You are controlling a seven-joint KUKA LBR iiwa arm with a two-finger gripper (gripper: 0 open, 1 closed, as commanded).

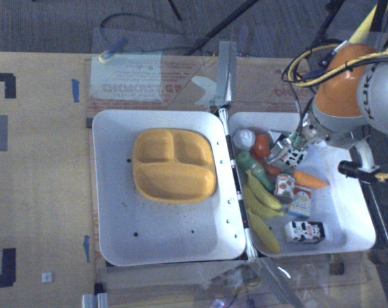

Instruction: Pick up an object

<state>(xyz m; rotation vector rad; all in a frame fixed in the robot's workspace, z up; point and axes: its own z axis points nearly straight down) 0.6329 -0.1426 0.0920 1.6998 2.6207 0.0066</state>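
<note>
Gripper (289, 151) low in right bin (348, 226), above carrot (309, 179) and tomato (261, 145); its opening can't be read. Carrot lies mid-bin beside small carton (283, 186). Judged light, rigid, smooth plastic; grasp across thick middle, since tapered end may slip.

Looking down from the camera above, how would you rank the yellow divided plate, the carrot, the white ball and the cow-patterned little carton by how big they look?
1. Yellow divided plate, by far the largest.
2. Carrot and cow-patterned carton look about alike; I wouldn't rank them.
3. White ball, smallest.
</note>
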